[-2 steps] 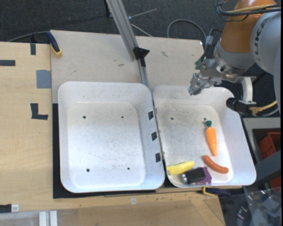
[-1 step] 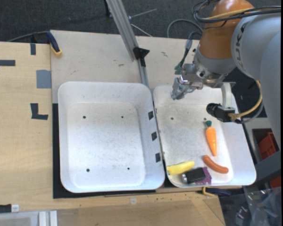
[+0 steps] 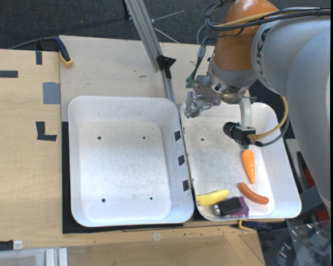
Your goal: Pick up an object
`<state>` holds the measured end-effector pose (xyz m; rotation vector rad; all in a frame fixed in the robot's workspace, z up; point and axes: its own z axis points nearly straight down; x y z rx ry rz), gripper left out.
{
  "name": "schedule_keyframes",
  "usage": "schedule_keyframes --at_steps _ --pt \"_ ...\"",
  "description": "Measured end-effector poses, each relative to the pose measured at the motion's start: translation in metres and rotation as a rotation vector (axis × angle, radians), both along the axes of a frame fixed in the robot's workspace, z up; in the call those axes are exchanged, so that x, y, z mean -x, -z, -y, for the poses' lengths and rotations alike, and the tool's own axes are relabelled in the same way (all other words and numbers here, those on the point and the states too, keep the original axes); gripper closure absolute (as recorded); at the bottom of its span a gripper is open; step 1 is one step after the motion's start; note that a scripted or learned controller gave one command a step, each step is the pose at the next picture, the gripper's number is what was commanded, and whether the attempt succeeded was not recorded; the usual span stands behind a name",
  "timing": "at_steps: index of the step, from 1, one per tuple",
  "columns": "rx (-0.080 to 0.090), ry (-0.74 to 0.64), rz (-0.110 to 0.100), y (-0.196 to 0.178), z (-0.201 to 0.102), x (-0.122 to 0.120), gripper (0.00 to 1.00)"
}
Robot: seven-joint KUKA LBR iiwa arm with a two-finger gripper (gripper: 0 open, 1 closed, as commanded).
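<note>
Hovering at the far-left corner of the right bin [image 3: 277, 121], our hand [image 3: 193, 108], grip state unclear, stood well apart from the carrot [image 3: 248, 165], which lay lengthwise toward the near-right.

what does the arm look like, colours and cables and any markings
The arm has smooth, rounded light grey shells, with a glossy orange band above the wrist. Part of some dark lettering shows on the grey shell beside the band. Black cables loop over the orange section, and a yellowish cable curves down by a black fitting. The gripper is a small assembly of bare grey metal parts.
</note>
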<state>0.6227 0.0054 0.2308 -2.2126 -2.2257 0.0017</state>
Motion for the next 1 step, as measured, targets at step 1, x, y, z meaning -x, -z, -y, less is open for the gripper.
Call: schedule_keyframes --at_steps 1 --pt "0.0 0.0 0.0 0.0009 -0.0437 0.004 1.0"
